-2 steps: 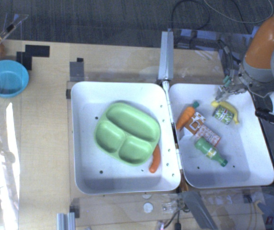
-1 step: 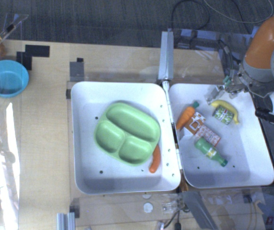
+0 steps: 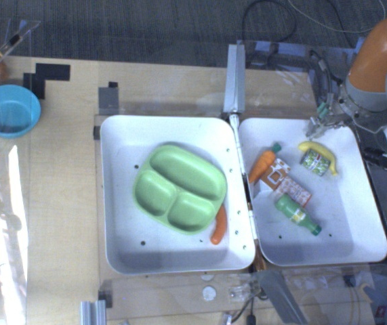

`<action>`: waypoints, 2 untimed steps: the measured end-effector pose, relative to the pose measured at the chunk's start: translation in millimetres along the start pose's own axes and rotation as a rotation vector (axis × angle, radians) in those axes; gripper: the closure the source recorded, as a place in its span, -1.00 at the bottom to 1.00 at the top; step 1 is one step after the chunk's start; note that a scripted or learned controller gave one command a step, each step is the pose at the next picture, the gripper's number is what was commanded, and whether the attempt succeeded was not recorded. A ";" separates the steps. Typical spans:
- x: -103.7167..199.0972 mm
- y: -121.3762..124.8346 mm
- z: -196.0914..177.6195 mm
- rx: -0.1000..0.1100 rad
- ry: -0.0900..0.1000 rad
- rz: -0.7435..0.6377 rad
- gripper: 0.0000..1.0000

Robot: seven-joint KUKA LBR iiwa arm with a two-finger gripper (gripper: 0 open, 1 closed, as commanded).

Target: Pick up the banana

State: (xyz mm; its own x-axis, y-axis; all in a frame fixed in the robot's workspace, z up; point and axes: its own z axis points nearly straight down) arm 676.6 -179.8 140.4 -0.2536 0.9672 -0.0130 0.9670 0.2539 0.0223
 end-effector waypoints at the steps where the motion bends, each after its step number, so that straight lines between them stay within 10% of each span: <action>1: 0.0 0.0 0.1 0.000 0.000 0.000 -1.00; 2: -0.3 -5.1 43.6 0.014 0.006 -0.065 -1.00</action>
State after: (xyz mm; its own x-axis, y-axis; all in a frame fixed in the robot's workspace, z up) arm 672.8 -181.7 96.6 -0.3164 0.9486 -0.0082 0.9486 0.3165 0.0077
